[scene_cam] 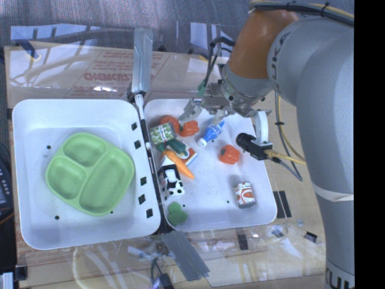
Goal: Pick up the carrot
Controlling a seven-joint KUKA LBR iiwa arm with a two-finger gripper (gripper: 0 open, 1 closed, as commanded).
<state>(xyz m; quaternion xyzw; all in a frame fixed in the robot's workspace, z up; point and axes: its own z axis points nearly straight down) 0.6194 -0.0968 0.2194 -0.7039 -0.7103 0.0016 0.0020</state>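
Arm [301, 53] nearest lens, grey with orange band, reaching in over right bin [264, 185]. Left bin [24, 161] holds green divided plate [90, 172]. Gripper [207, 108] above right bin's far side, fingers spread, pinching nothing. Carrot [180, 164] lies near right bin's left wall, apart from gripper, beside cow toy [172, 183].

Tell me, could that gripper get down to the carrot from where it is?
Probably yes. The carrot lies uncovered on top, with the gripper up and to its right. A green packet and cow toy crowd it.
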